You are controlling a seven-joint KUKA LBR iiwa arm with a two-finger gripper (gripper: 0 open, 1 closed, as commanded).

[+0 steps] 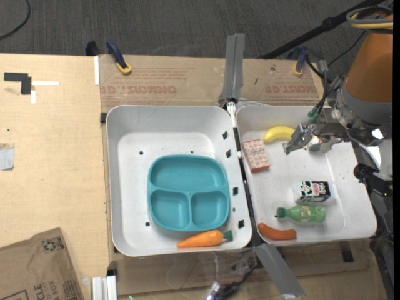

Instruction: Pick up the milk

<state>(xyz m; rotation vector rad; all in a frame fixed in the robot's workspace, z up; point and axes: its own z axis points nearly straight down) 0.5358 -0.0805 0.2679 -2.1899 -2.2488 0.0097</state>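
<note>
Milk carton (314, 192) location: right bin (350, 230), lower-centre area, lying on its side with the cow print facing up.

Layout, left to right. The left bin (125, 167) holds a teal divided plate (187, 191) and, just below it against the near wall, a carrot (203, 239). In the right bin, a small red-and-white box (255, 155) sits near the dividing wall, a banana (279, 134) lies above and right of it, an orange sausage-shaped item (277, 232) lies at the near edge, and a green bottle (302, 214) rests just below the carton, nearly touching it.

Gripper (306, 139) position: beside the banana, in the upper part of the right bin. Finger spacing cannot be determined from this view; nothing is visibly held.

Key relation: the carton lies toward the near edge from the gripper, slightly right, well apart. Its long axis runs roughly left-right, parallel to the bottle. A grasp across the short axis appears preferable, with little clearance on the bottle side.
</note>
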